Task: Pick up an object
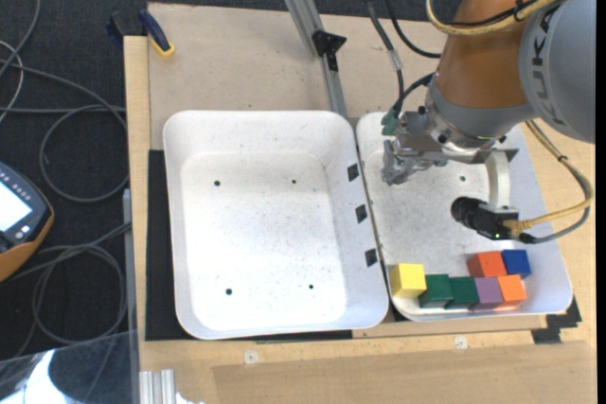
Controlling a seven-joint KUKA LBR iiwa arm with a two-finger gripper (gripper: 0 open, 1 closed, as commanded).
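Several small blocks lie along the near edge of the right bin (431, 218): a yellow block (409, 278), a dark green block (436, 289), a green block (464, 290), a purple block (489, 290), two orange blocks (511, 289) and a blue block (516, 261). My gripper (398, 167) hangs over the far left part of the right bin, well behind the blocks. Nothing shows between its fingers, and their gap is too small to read from above.
The left bin (265, 222) lies beside the right one, with black clips on the shared rim (365, 213). A slanted metal pole (303, 5) crosses the back of the bench. A black cable plug (478, 218) hangs over the right bin.
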